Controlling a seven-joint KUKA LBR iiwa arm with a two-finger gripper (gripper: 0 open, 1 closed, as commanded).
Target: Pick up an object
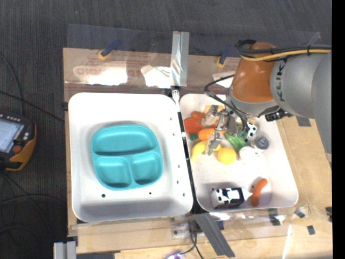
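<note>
My gripper [218,129] is low in the right bin [280,171], down among a heap of small toys at its far end. Around it lie a red round piece [192,125], an orange piece [206,134], a yellow piece [198,149], a yellow-orange ball [227,155] and a green piece [235,141]. The gripper touches or overlaps the orange and green pieces; I cannot tell whether anything is held. A white die [251,129] and a grey disc [261,142] sit just to the right.
A black-and-white toy [227,196] and an orange stick-shaped piece [257,191] lie near the right bin's front wall. The left bin [81,198] holds a teal divided tray [126,155]. The arm's orange band [254,80] hangs over the right bin's far edge.
</note>
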